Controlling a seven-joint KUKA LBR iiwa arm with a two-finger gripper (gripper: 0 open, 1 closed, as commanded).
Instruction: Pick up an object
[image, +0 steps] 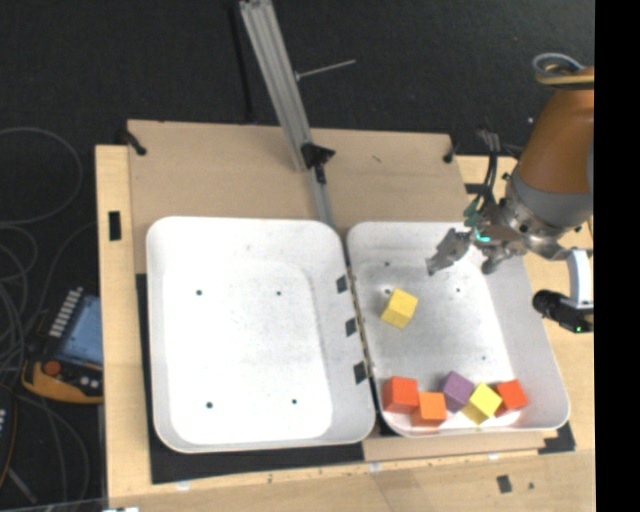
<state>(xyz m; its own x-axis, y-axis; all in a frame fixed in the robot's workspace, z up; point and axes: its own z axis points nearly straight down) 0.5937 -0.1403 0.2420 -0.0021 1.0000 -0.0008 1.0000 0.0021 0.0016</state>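
bench (240, 165): tan, two white bins | floor (100, 60): dark, cables | gripper (468, 255): jaws apart, nothing held, above right bin (520, 310)

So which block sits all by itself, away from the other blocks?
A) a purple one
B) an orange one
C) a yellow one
C: a yellow block lies alone in the middle of the right bin, while the purple block and the orange blocks crowd its near edge.
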